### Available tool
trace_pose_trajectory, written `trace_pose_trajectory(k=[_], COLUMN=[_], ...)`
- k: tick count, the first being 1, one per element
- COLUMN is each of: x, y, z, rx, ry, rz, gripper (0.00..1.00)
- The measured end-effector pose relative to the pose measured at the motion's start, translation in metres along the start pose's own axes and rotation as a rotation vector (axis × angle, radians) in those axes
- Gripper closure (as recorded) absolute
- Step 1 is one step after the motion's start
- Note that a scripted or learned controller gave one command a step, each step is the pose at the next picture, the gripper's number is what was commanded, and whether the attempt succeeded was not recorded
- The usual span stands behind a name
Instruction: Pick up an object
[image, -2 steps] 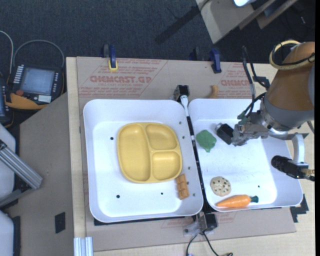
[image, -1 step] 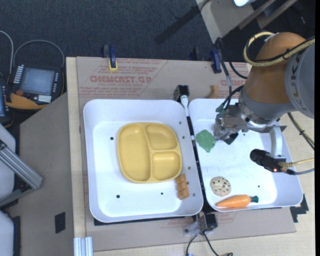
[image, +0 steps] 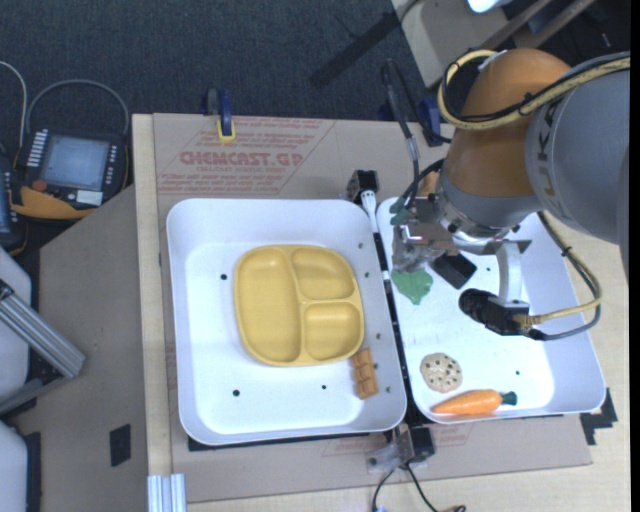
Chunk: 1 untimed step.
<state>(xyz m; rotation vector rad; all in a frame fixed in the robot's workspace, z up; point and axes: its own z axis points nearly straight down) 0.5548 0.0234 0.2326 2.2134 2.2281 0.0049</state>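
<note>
Arm (image: 540, 130) fills upper right of frame, reaching down over right bin (image: 570, 380). Left bin (image: 200, 330) sits centre frame, yellow divided plate (image: 298, 302) in its middle. We spot gripper (image: 415, 250) low at right bin's left edge, above green item (image: 413, 284); grip state we cannot tell. Carrot (image: 468, 402) lies at right bin's lower edge, round cookie (image: 440, 371) just above it. Small brown piece (image: 364, 373) rests lower right of plate.
</note>
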Motion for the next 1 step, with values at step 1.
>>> trace_pose_trajectory(k=[1], x=[0.0513], y=[0.0076], z=[0.0126], rx=[0.001], ry=[-0.001], rz=[0.001], gripper=[1.00])
